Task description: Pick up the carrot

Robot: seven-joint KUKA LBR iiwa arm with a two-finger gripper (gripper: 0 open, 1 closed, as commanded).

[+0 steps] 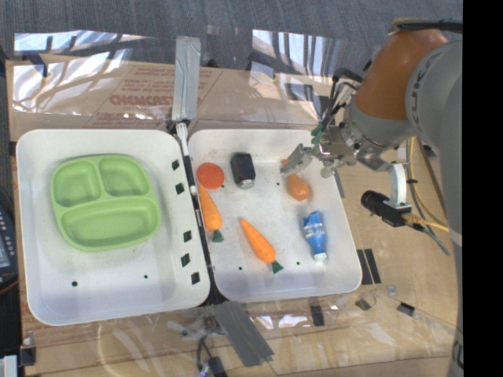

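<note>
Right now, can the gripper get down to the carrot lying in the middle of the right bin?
Probably yes. That carrot lies apart from its neighbours with bare bin floor around it, and the gripper hovers over the same bin.

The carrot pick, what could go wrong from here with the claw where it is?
1. Two carrots lie in the right bin: one mid-bin, one against the left wall. The claw hovers near neither, so it may descend on the wrong thing.
2. The orange lump sits just below the claw and could get grabbed instead.
3. The wall-side carrot leaves little finger room.
</note>
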